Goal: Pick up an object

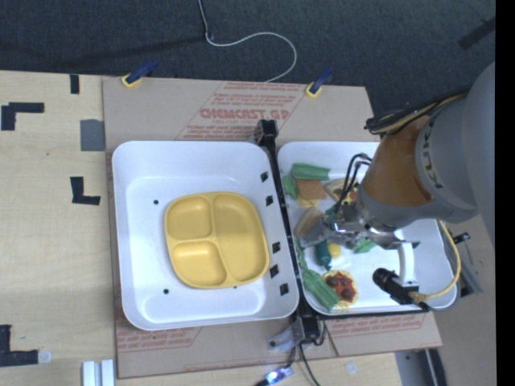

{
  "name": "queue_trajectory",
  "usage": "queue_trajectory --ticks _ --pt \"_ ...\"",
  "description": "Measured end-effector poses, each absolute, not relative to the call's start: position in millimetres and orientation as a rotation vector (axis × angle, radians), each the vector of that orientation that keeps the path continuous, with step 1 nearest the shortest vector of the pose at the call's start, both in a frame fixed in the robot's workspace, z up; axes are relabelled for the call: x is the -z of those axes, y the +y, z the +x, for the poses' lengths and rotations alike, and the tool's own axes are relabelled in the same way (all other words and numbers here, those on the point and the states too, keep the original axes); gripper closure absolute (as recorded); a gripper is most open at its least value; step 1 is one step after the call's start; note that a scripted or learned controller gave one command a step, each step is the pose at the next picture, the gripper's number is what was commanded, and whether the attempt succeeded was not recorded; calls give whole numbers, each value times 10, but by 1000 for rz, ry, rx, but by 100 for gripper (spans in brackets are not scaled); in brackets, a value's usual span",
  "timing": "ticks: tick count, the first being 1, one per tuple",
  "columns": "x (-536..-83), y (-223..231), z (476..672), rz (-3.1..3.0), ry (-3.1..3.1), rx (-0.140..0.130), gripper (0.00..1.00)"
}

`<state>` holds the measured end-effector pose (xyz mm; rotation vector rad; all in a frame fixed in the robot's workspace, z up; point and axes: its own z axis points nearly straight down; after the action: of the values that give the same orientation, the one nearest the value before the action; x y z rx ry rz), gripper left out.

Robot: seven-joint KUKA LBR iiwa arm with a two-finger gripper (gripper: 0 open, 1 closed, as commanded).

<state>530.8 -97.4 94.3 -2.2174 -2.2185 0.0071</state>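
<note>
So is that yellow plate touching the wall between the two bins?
Apart. The camera view shows bare white bin floor between the yellow plate and the dividing wall.

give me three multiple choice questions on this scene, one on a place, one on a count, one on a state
1. Where does the yellow plate lie?
A. in the left bin
B. in the right bin
C. on the cardboard outside the bins

2. How many compartments does the yellow plate have?
A. two
B. three
C. five

3. How does the yellow plate sit?
A. flat, compartments facing up
B. upside down
C. on edge against the bin wall

Answers:
1. A: the yellow plate rests on the floor of the left bin, while the arm's gripper is over the small items in the right bin.
2. B: ridges split it into two sections at the top and one at the bottom left.
3. A: its hollows and raised dividers face the camera.
</note>
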Motion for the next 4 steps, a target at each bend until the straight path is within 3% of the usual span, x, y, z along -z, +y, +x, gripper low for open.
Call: queue_trajectory --ticks 1,2,4 --pt "-854 -975 5313 -2222 -2223 -1 0" --pt "-963 -980 5318 -2224 -2225 0 100" --pt "-2007 -957 5303 -2220 -2225 3 100"
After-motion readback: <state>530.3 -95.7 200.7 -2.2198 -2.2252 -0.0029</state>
